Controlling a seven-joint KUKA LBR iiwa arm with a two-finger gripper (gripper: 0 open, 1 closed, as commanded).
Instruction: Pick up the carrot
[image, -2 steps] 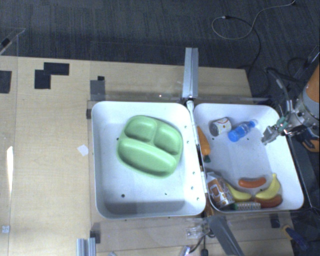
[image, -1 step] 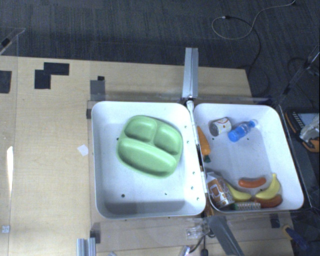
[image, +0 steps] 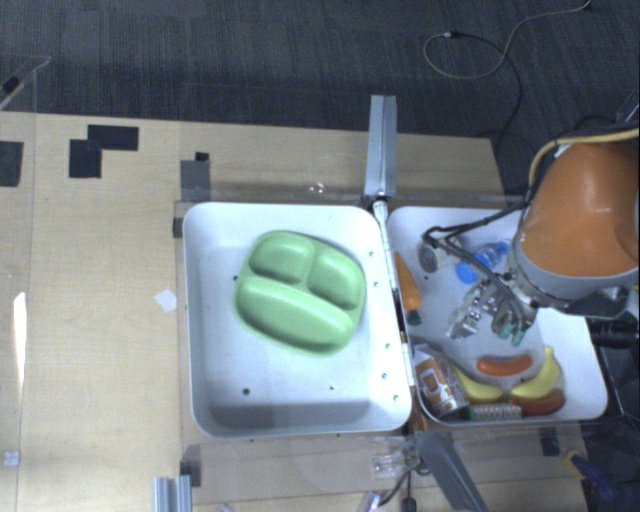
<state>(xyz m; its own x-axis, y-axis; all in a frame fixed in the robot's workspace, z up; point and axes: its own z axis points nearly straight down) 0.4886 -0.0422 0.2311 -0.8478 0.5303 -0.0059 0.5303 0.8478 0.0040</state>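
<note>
The carrot is lying untouched along the left wall of the right bin, just beside the divider from the left bin that is holding the green sectioned plate. The claw is hovering to the carrot's right, apart from it; whether it is released or clenched I cannot tell. Judging by this, the pick is not yet made: reaching, closing and lifting are all remaining, with the banana and sausage lying nearer.
</note>
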